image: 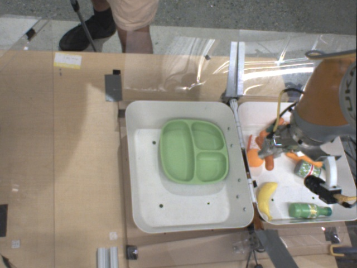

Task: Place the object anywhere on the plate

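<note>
Pale wooden bench [67, 166], green three-compartment plastic plate [194, 151] in left white bin [139, 205], gripper [270, 148] over orange toys [254, 158], jaw state unclear, yellow banana [266, 197] nearby.

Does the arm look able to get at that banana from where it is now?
Probably yes. The banana lies uncovered at the near left of the right bin, with nothing on top of it, and the gripper hangs just above it in the same bin, over the orange pieces.

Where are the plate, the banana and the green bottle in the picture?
plate [177, 152]: camera view, bare floor of its large compartment.
banana [266, 197]: camera view, middle of its curve.
green bottle [307, 210]: camera view, middle of its body.
</note>
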You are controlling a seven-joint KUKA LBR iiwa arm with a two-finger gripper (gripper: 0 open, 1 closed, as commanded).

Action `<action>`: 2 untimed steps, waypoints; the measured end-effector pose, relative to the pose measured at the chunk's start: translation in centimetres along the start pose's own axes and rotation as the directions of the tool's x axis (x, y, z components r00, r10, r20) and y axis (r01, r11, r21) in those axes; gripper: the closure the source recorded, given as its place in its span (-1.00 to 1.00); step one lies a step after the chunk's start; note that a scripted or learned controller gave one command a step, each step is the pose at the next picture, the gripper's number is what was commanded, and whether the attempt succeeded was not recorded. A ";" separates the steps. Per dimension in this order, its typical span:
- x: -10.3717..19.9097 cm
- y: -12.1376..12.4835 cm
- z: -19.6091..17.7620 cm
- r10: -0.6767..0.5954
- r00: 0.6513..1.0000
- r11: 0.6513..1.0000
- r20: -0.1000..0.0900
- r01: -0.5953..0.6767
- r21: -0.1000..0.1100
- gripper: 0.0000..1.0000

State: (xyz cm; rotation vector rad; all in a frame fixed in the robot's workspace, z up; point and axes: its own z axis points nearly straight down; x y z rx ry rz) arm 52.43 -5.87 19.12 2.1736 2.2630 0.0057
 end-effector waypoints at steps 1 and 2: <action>8.5 2.2 0.0 -0.121 0.993 0.993 -0.001 0.121 0.001 1.00; 8.5 2.2 0.0 -0.121 0.993 0.993 -0.001 0.121 0.001 -1.00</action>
